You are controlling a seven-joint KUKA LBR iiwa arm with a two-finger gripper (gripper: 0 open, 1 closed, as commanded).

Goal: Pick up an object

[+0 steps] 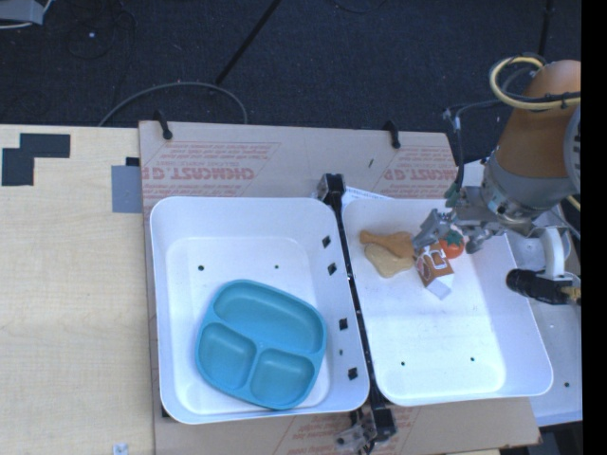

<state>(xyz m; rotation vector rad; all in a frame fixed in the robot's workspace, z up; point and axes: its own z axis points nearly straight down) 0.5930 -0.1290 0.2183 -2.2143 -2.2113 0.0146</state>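
Observation:
In the right bin [474, 368] a tan, drumstick-shaped toy [389, 252] lies near the far left corner. Just right of it are a small brown and white carton [436, 269] and a small orange-red piece [453, 247]. My gripper [450, 237] hangs directly over these two small things, at the far side of the bin. The view does not show whether it touches or holds either of them. The grey arm with its orange band [541, 131] reaches in from the right.
A blue divided plate [261, 342] lies in the left bin [180, 254], toward its near side. A black divider [346, 292] runs between the bins. A cardboard sheet [237, 164] lies under both bins.

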